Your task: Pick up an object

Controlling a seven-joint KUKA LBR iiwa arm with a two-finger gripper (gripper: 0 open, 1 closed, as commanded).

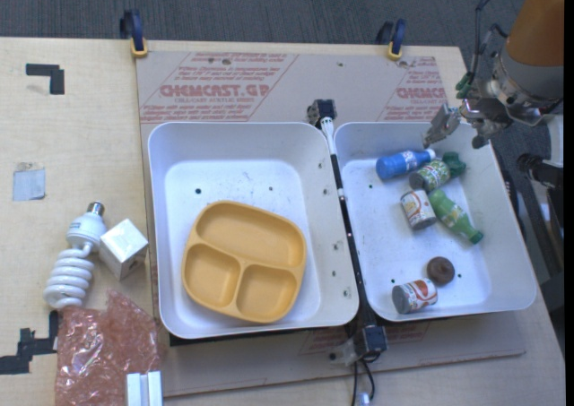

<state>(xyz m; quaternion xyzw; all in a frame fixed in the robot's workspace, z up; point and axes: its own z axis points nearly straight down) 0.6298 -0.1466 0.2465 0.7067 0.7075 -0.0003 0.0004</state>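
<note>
The right bin [502,292] holds several small objects. A blue bottle [405,163] lies near its far edge, and a green bottle [439,171] lies beside it. A second green bottle [456,218] and a small can [417,210] rest near the middle. Toward the front are a brown disc [440,270] and another can [414,296]. My gripper [459,129] hangs over the bin's far right corner, just above and right of the blue bottle. It is open, with nothing between its fingers.
In the left bin [179,162] lies a yellow divided plate [244,261]. Left of the bins, on the bench, are a spiral light bulb [73,261], a white cube [124,246] and pink bubble wrap [103,355]. Two clamps [134,35] hold the board's far edge.
</note>
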